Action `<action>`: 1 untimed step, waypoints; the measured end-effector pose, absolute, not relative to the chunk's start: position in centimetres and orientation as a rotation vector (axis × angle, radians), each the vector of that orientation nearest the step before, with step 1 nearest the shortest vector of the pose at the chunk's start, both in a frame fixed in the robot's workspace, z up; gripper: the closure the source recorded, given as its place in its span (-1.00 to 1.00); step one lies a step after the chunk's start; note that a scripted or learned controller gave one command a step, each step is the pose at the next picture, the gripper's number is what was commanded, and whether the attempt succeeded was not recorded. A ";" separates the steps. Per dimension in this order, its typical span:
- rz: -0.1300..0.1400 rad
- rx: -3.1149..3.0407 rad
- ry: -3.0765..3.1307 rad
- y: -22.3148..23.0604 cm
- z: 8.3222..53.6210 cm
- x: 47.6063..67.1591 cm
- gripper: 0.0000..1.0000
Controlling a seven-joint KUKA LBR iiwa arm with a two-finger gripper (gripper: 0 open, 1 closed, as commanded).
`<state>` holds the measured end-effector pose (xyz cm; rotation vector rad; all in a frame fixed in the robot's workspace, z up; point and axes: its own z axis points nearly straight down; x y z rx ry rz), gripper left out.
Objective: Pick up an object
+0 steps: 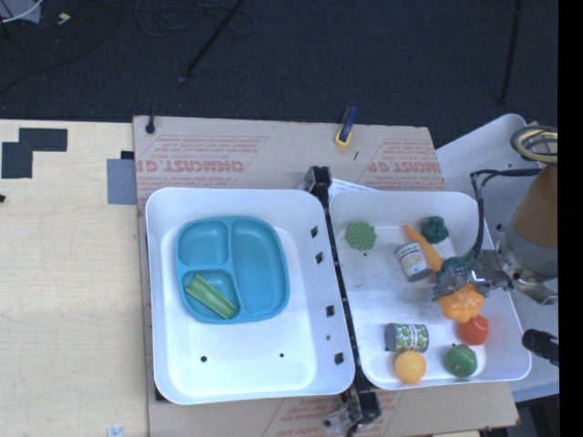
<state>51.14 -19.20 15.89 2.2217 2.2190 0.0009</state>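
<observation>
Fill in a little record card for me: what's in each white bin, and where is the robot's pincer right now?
left bin: a blue divided plate with a green vegetable piece in its lower-left compartment
right bin: green broccoli-like piece, carrot, small can, dark green piece, green-labelled can, yellow fruit, green fruit, red item, orange pepper-like item
pincer: over the right bin, beside the orange pepper-like item
held: nothing visibly between its fingers
</observation>
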 end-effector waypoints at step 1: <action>0.003 2.219 2.220 -19.0 22.1 51.0 1.00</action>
